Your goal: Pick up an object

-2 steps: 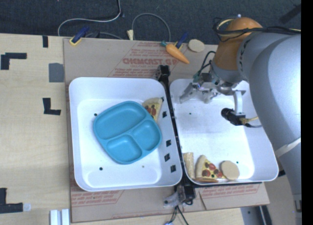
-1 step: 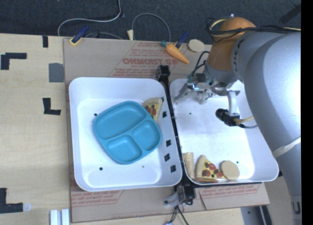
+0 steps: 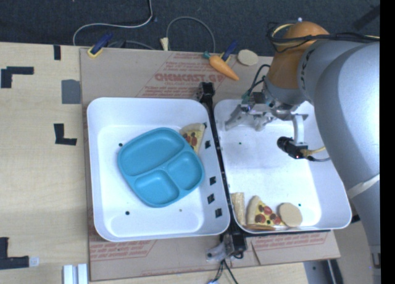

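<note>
A pizza slice [image 3: 263, 213] and a round cookie [image 3: 290, 214] lie at the right bin's [image 3: 321, 178] near edge. The gripper [image 3: 247, 116] hovers over that bin's far left corner, fingers spread, pinching nothing. A blue tray [image 3: 160, 166] fills the left bin [image 3: 99, 153]

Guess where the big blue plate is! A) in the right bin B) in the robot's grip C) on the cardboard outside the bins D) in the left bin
D: the blue plate lies flat on the floor of the left bin, next to a pizza slice, while the end effector hangs over the right bin.
</note>
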Robot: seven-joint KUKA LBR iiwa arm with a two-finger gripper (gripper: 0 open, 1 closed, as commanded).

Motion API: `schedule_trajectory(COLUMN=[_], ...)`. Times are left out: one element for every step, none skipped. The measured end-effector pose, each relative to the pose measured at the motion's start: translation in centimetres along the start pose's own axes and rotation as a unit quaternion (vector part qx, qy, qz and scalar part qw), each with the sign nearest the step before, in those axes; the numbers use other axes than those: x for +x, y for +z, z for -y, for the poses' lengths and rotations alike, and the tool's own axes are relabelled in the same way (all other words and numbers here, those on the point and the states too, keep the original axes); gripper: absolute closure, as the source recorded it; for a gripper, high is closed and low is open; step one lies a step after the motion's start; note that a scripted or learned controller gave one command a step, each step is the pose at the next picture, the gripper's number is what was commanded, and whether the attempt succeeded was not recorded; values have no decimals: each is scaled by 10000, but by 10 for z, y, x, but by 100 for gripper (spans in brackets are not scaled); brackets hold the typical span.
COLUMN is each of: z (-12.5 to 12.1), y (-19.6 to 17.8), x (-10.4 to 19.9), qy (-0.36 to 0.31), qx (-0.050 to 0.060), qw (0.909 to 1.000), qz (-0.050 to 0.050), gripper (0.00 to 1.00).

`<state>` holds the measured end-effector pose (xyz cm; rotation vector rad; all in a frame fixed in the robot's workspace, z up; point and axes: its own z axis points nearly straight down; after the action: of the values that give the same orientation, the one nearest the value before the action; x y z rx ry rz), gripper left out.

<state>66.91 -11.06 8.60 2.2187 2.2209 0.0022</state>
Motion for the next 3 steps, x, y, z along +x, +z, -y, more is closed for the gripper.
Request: schedule_trajectory(z=[0,89,60], y=[-10,-104,-113], x=[0,27,92], qy=[-11,4,-38], qx=[-2,4,6], qw=[10000,10000,10000], qz=[13,-10,-15], gripper=[100,100,100])
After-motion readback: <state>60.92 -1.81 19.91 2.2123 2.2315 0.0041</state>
